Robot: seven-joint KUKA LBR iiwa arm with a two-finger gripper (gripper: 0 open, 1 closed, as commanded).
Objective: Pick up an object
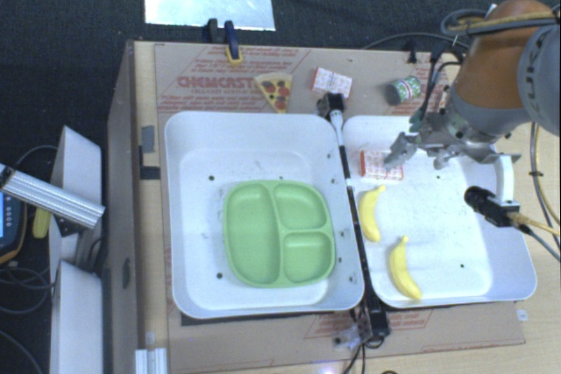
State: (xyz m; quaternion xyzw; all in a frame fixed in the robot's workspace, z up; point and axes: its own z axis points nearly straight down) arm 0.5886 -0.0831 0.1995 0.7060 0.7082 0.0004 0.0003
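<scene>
— Bananas point(372, 213): location?
— Two in the right bin point(508, 271), near its left wall; red-white packet point(383, 163) beyond them.
— Gripper point(419, 149)?
— Above the packet, holding nothing; finger spread cannot be determined

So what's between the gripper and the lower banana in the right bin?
In the camera view, only bare white bin floor lies between the gripper and the lower banana. The other banana and the red-and-white packet lie off to the left.
</scene>
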